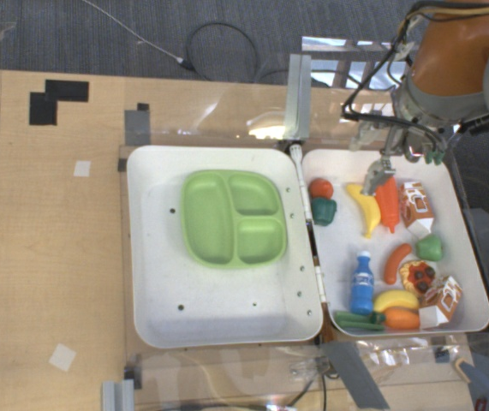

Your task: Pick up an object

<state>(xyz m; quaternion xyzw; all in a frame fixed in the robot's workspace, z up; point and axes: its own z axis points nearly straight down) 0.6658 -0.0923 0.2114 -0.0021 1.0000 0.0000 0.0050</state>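
Nearest the camera, along the front edge of the right bin [475, 302], lie a green bean pod [357, 320], an orange fruit [402, 318], a small yellow banana [396, 300] and a white carton [441, 298]. Just behind them stand a blue bottle [361, 282], a sausage [396, 263] and a green pear-like piece [430, 247]. Further back come a long yellow banana [367, 210], an orange carrot [388, 204], a second carton [416, 205], a red tomato [320, 187] and a dark green pepper [324, 211]. The left bin [158, 306] holds a green divided plate [233, 218]. The gripper [379, 176] hangs over the banana and carrot (whether it is open or closed I cannot tell); the arm [458, 54] enters from the right. The wooden bench [47, 255] meets grey carpet [141, 15] beyond.
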